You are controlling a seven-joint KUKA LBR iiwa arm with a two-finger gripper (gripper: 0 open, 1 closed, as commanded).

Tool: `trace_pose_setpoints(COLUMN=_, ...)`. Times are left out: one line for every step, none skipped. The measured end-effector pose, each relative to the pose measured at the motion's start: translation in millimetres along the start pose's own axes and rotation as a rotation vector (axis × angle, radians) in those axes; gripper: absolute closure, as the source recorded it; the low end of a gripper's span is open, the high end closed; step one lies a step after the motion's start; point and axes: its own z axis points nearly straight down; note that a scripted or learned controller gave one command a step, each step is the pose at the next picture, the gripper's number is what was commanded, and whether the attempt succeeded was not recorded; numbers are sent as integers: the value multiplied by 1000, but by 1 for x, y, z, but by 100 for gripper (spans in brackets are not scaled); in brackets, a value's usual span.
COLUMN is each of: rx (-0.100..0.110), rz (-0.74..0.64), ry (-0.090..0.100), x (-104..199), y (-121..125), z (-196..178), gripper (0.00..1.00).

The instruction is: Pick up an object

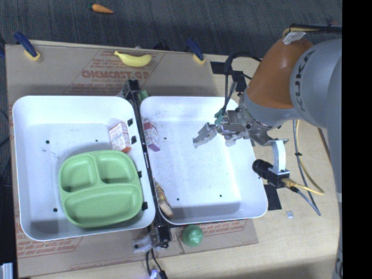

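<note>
While sweeping up from the near edge, caught a green ball (pixel 192 235) first, resting on the cardboard sheet (pixel 104 74) just outside the right bin (pixel 192 182). Found a black clip (pixel 158 235) beside it, right where the two bins met.

Moved into the left bin (pixel 23 156) and met a green divided plate (pixel 102 186), lying flat and taking up most of the near half. Noted a small tan object (pixel 161 201) across the divide, tucked into the near left corner of the right bin, hard against the wall. Too small to name with any confidence.

Went farther up. Picked out a small white-and-red carton (pixel 120 135) in the left bin, just beyond the plate and close to the shared wall. Saw a white-and-purple packet (pixel 150 133) on the other side of that wall, lying in the right bin against its left side.

And then spotted the gripper (pixel 204 133), poised above the bare middle of the right bin, pointed left, apart from the packet and well apart from the tan object. Could not tell whether released or clenched, nor whether anything was in its grasp. Traced it back to the grey arm (pixel 322 80) with its orange band (pixel 279 74), reaching in from the right.

Looked beyond the bins and found a yellow banana (pixel 133 57) on the cardboard, flanked by two blue clamps (pixel 28 45). Ended farthest out with an orange carrot (pixel 102 8) lying alone on the dark floor.
</note>
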Motion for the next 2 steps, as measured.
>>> trace_pose_setpoints(rx=0, rz=2, ry=-1, x=-74, y=38, z=39, gripper=0)
trace_pose_setpoints(rx=1, rz=-2, ry=0, x=-72, y=-3, z=127, gripper=0)
